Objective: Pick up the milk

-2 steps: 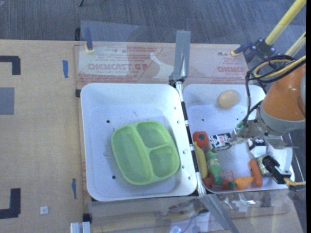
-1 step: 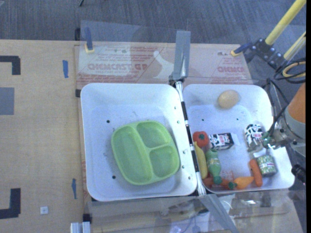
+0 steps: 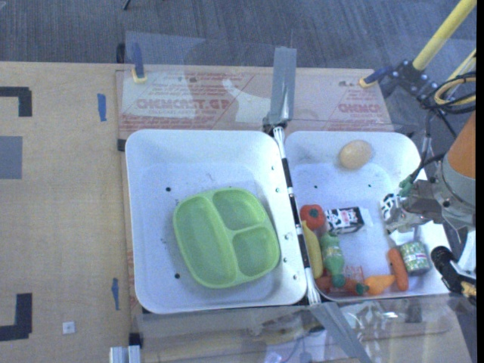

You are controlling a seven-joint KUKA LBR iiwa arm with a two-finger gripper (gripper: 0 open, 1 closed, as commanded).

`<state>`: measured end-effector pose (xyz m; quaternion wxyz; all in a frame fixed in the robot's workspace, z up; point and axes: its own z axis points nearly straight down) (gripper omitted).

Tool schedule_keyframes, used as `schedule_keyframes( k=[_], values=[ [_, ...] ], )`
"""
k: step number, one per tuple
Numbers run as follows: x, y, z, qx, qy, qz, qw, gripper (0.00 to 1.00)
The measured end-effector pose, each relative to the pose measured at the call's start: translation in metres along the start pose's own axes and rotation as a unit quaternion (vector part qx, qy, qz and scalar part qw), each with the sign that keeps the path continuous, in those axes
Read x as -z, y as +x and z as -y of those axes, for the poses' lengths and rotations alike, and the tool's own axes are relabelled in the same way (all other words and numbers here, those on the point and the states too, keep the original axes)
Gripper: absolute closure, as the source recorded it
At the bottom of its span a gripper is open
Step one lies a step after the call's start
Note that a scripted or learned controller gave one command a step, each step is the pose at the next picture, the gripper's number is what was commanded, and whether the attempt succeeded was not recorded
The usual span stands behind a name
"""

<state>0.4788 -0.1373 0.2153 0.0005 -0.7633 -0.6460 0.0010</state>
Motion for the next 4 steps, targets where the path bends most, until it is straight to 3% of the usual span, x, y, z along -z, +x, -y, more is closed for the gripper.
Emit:
schedule_keyframes(
  k=[1, 2, 3, 4],
  values=[
    [0.0, 0.0, 0.0, 0.0, 0.0, 0.0, 1.0, 0.0],
    [-0.101, -0.033, -0.043, -0.082, 0.002, -0.001, 0.9966, 0.0],
    [-0.091, -0.04, -0.065, -0.038, 0.0, 0.0, 0.9993, 0.0],
    [-0.082, -0.039, -0.064, -0.037, 0.001, 0.001, 0.9993, 1.0]
  ],
)
